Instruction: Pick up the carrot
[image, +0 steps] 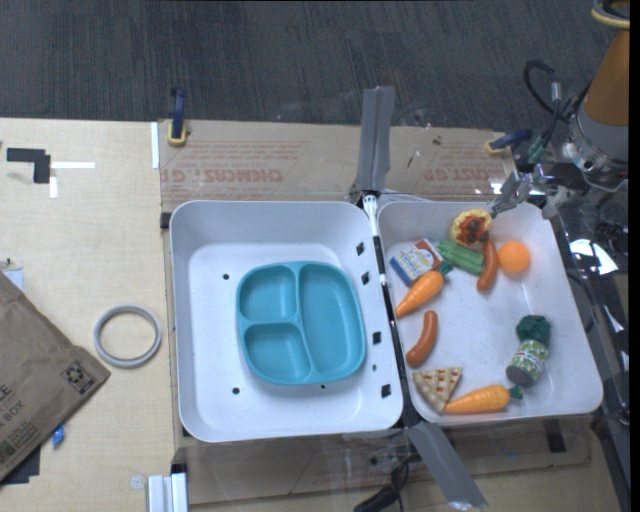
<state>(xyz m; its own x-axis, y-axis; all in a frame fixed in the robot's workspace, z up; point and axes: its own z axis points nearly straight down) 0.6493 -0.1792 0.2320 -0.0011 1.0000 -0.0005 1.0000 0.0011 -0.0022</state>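
The gripper (507, 195) hangs over the far right corner of the right bin (575, 330), holding nothing; whether its tips are parted or closed I cannot tell, since they are small and blurred against the rim. Two carrots lie below: the nearer carrot (420, 292) rests mid-bin, just beside a blue packet (414, 262) and near a sausage (423, 337); the second carrot (481, 400) touches a pizza slice (438, 384). A good approach would probably straddle the thick end, across the body, away from neighbours.

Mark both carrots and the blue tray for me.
upper carrot (421, 291), camera view, mid body.
lower carrot (478, 400), camera view, orange body.
blue tray (300, 322), camera view, centre divider.
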